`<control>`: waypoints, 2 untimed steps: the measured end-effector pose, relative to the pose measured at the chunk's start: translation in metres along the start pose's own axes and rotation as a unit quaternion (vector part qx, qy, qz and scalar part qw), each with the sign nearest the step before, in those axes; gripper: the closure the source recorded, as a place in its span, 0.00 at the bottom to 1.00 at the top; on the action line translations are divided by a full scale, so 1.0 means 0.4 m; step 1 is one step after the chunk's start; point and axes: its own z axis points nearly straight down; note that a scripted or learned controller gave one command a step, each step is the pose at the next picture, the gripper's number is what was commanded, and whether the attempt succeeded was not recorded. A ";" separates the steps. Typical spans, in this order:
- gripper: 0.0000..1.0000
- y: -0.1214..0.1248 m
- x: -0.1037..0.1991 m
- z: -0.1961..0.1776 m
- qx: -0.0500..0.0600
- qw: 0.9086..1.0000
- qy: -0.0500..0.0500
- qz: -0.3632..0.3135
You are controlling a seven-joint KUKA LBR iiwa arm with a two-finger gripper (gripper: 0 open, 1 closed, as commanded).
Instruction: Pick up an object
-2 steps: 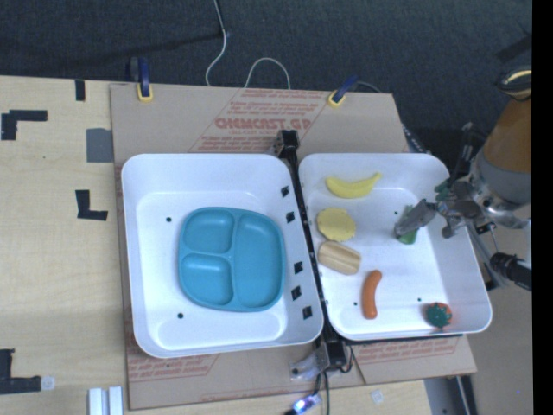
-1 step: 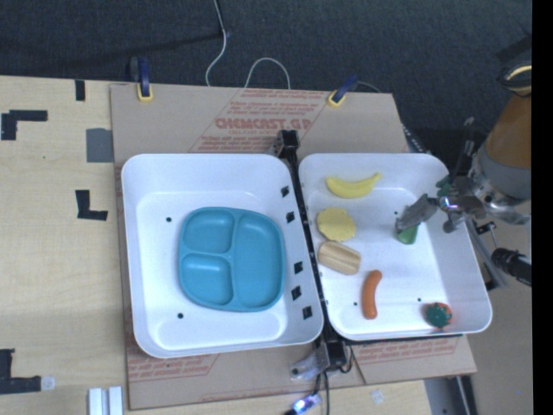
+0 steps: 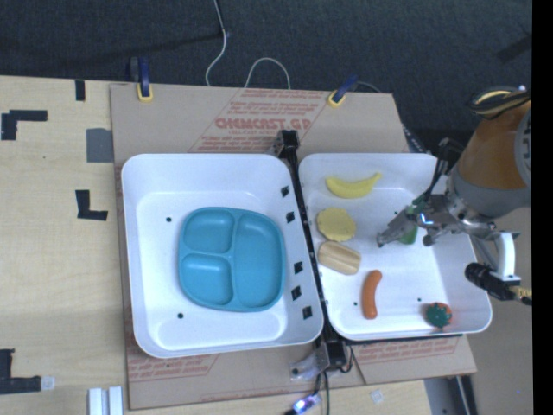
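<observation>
The right bin (image 3: 449, 175) holds several toy foods. A yellow banana (image 3: 352, 185) lies at the back and a round yellow piece (image 3: 336, 224) sits below it. A tan bread roll (image 3: 339, 258) lies next to the divider, with an orange-red sausage (image 3: 371, 294) to its lower right. A red and green piece (image 3: 438, 315) rests in the front right corner. My gripper (image 3: 399, 233) hangs low over the middle of this bin, to the right of the round yellow piece. A small green patch shows at its tip, and what that is cannot be made out.
A blue divided plate (image 3: 232, 258) lies in the left bin (image 3: 147, 197). Black clips (image 3: 294, 223) run along the seam between the two bins. The arm (image 3: 497, 171) comes in over the right rim.
</observation>
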 end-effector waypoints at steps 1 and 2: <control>0.00 -0.005 0.004 0.160 -0.001 1.000 -0.001 0.000; 0.00 -0.004 0.004 0.165 -0.004 1.000 -0.001 0.001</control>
